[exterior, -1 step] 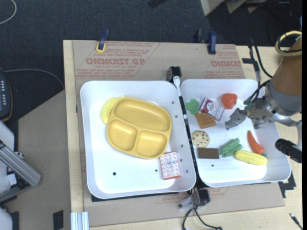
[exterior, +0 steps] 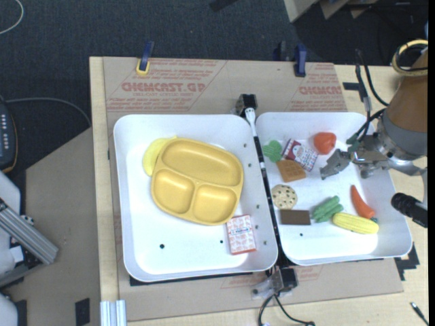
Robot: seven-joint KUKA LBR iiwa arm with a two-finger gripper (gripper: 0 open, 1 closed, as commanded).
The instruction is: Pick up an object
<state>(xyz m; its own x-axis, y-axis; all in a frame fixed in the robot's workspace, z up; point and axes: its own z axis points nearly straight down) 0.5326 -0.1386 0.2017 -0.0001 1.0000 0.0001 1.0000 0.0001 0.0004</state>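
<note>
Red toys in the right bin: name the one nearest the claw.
The red tomato, by the bin's far wall, left of the claw. The chili lies farther off, above the corn.

Both bins are white. A yellow tray and a small red and white box lie in one. The other has a red tomato, yellow corn, an orange carrot, a spotted cookie and a brown block.

A divided tray is sitting mid-frame in the left bin, a small carton lying at its lower right; the right bin is holding scattered toy foods.
</note>
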